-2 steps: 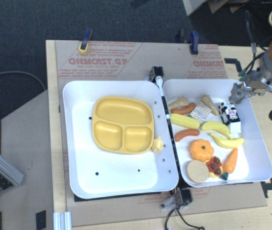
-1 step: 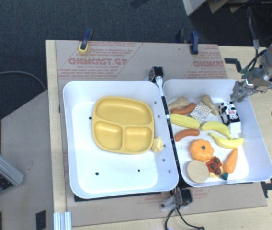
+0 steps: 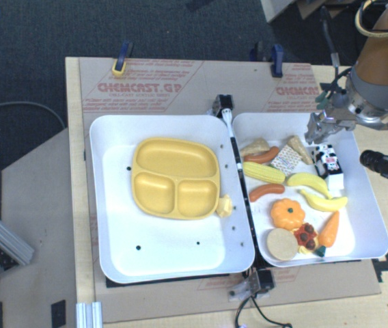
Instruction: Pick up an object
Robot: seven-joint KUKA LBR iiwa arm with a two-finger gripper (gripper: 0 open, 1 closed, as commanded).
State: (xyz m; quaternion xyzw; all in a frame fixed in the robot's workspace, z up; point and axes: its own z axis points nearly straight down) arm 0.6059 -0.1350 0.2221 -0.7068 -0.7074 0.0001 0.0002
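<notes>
The gripper [image 3: 320, 130] hangs over the back of the right bin [image 3: 375, 214], above the far end of the food pile and empty as far as the view shows; whether its fingers are released or clenched cannot be told from this angle. So the step in hand looks like the approach, with nothing lifted yet.

Taking the pumpkin [image 3: 289, 214] as the landmark: a carrot [image 3: 328, 229] lies just to its right, a round cracker [image 3: 281, 244] just in front of it, and a small red piece [image 3: 306, 234] sits between the cracker and the carrot. A sausage [image 3: 266, 191] lies just behind the pumpkin, a corn cob [image 3: 263, 173] further back, and two bananas [image 3: 315, 188] behind and to its right. A black-and-white carton [image 3: 330, 162] sits well behind it, nearly under the gripper. Far to its left, in the left bin [image 3: 105, 203], rests a yellow divided plate [image 3: 175, 178].

The next move, I judge, calls for a straight descent onto one item; the carton is closest, but its neighbours crowd it, so the fingers need to straddle it cleanly.

Red print on the board [image 3: 78, 183] covering the counter reads "CHEMCAST GP", repeated across it. The carton's markings are too small to read.
</notes>
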